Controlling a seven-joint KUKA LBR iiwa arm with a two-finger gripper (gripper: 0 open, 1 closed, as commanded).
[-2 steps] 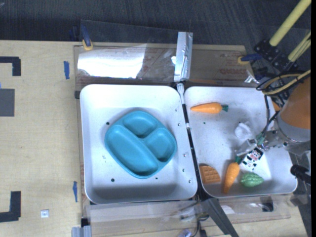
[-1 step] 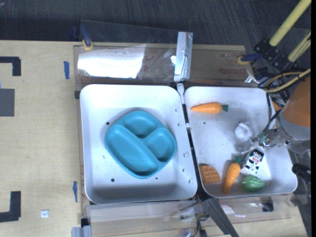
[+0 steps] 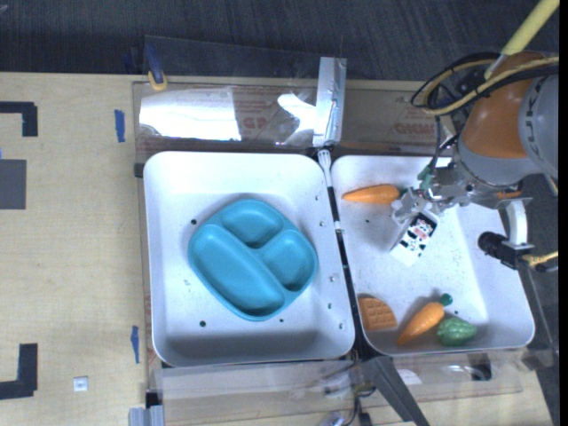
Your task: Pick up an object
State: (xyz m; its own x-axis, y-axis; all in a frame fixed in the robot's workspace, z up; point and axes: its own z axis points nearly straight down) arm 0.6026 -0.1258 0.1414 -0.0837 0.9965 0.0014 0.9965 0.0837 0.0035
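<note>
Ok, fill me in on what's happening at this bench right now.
The grey arm reaches in from the right, and its gripper sits low in the right bin, near an orange carrot-like piece at the bin's far end. Nearer the camera lie a waffle-like piece, a carrot and a green piece. The left bin holds a blue divided tray. Nothing is visibly lifted yet.

I see a pale wooden bench (image 3: 71, 264) with black tape marks (image 3: 19, 118) and small blue tape strips (image 3: 119, 124) on its left part. Beyond its far edge lies dark grey carpet (image 3: 222, 7). Behind the bins, a clear plastic sheet (image 3: 231, 105) catches a bright glare.
</note>
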